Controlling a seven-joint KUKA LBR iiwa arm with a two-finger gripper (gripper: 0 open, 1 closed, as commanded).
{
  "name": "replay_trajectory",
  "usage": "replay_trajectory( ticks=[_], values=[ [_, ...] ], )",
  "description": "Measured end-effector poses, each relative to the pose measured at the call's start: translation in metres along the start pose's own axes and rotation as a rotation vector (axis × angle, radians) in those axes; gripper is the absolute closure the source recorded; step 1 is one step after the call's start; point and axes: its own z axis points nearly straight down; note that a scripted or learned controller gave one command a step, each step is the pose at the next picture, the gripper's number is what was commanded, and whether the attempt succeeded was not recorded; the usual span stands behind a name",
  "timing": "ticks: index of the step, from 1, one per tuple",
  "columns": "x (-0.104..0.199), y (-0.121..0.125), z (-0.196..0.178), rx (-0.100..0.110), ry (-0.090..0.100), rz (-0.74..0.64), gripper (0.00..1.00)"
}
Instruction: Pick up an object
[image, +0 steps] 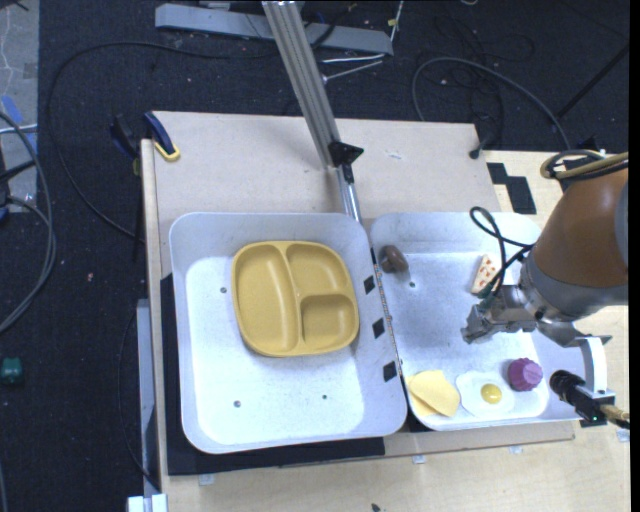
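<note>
- Nearest the lens: front edge of the wooden bench (300, 470), pale tan, with a black mat showing under the left bin's front rim.
- Far left: dark carpeted floor (70, 250) with black cables looping across it; a small green item lies near the left edge, too small to identify.
- Back left bench corner: a blue-and-yellow clamp (160, 138).
- Left bin (200, 400): shallow, white, speckled floor. It holds a yellow divided plate (296, 298), three compartments, sitting flat toward the back of the bin.
- Between the bins at the back: a grey metal pole (310, 85) slanting up out of frame from a black bracket.
- Black clips sit along the seam where the two bins meet.
- Right bin (430, 250): a small brown lump (394, 260) near its back left corner; a yellow wedge (433, 392) at the front left, touching a toy fried egg (488, 392); a purple object (524, 374) just right of the egg; a small spotted tan piece (486, 271) toward the back.
- Gripper (482, 327) low over the right bin's middle, between the spotted piece and the egg. Cannot tell whether it is released or clenched; nothing visibly grasped.
- Arm (585, 250): orange band and grey wrist entering from the right, black cable looped beside it.
</note>
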Motion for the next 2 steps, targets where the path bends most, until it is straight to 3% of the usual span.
replay_trajectory(
  ticks=[1,2],
  values=[
    [0.002,0.006,-0.063,-0.001,0.000,-0.002,1.00],
    [0.002,0.007,-0.079,0.002,0.000,-0.001,1.00]
  ],
)
